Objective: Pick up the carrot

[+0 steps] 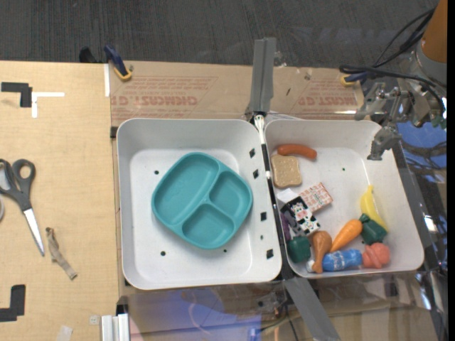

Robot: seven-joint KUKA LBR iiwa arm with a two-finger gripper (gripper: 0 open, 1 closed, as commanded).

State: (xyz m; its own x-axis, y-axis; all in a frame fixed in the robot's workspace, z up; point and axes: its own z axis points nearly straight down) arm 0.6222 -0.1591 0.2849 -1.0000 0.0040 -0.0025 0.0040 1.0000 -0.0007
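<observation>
The carrot [345, 235], orange with a green top, lies tilted in the near right part of the right bin [341, 139]. It is packed between a brown drumstick [321, 244] on its left, a blue bottle [341, 261] in front and a pink peach [377, 256] to its right. My gripper [381, 146] hangs over the bin's far right corner, well above and behind the carrot, with nothing seen in it.
A yellow banana [370, 207], a patterned small box [316, 197], a toast slice [286, 170] and a sausage [296, 150] also lie in the right bin. A teal divided plate [202, 201] sits in the left bin [135, 190]. Scissors [21, 190] lie on the bench at left.
</observation>
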